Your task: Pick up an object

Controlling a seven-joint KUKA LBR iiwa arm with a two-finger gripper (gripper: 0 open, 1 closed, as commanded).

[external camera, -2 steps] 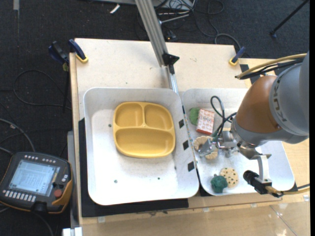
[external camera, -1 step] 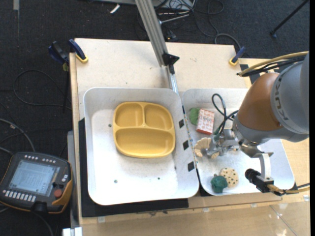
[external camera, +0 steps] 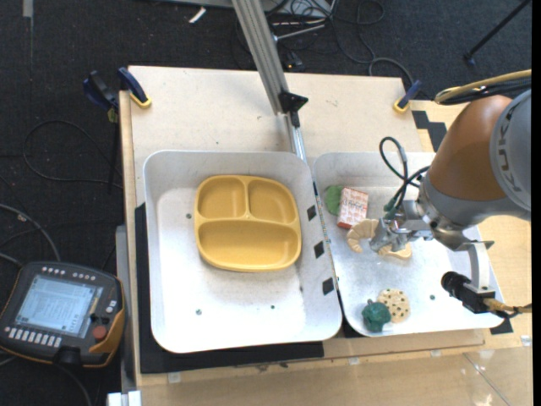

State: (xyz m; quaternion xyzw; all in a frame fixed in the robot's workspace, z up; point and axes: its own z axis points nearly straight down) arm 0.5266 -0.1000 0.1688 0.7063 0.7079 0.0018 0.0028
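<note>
Two shallow white bins sat side by side on the bench, and the work was confined to the right bin (external camera: 423,311). The gripper (external camera: 390,237) was down low over a cluster of tan pieces (external camera: 365,233) near that bin's middle, so the step in hand looked like the descent onto a target, with nothing yet raised. Whether the tool was spread or pressed together I could not tell; it was small, dark and tangled with cable from above. No object could be seen pinched, so no grasp can be claimed. The next move, by my judgement, called for a firm closure on one tan piece and a straight lift, checking that the piece came away with it.

As for contents, the left bin (external camera: 169,311) held a yellow divided plate (external camera: 248,222), three compartments, all bare. The right bin held a red-and-white packet (external camera: 353,207) at its far side with a green item (external camera: 334,198) just beside it on the left, the tan pieces beneath the tool, and nearer the front edge a speckled cookie (external camera: 395,304) touching a dark green lump (external camera: 375,315).
</note>
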